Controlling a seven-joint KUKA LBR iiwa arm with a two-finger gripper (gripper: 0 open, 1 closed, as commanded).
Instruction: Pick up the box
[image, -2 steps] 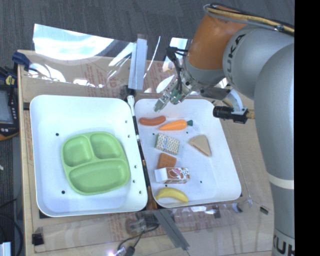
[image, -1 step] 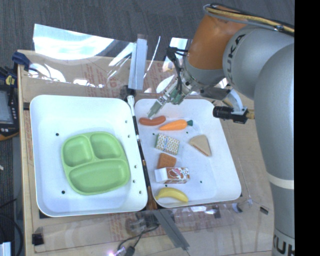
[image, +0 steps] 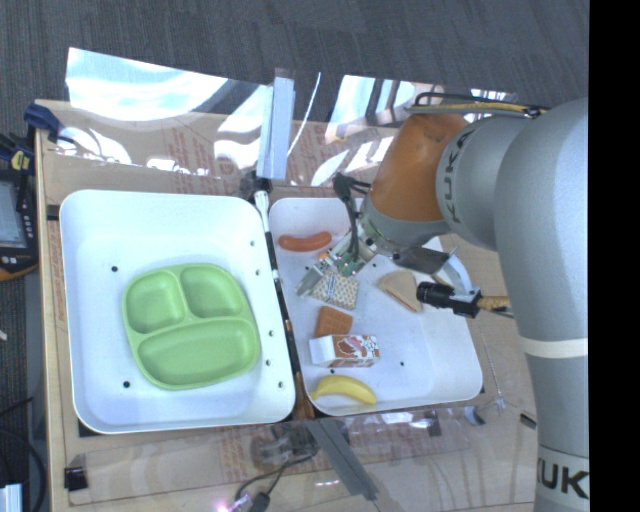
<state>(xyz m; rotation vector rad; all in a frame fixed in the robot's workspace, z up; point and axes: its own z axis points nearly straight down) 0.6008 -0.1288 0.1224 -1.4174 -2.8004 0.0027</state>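
Over the right bin (image: 455, 385), the pincer (image: 338, 268) touches a patterned packet (image: 338, 290); its spread I cannot tell.

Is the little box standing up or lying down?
Lying down. The box rests flat on its side on the right bin's floor, between the brown cracker and the banana.

Smooth matt white plastic bins (image: 95, 400), glossy green plastic divided tray (image: 190, 325), printed cardboard box (image: 345, 349), shiny clear sheeting along the surface's far edge (image: 150, 85), matt grey arm casing (image: 545, 210)
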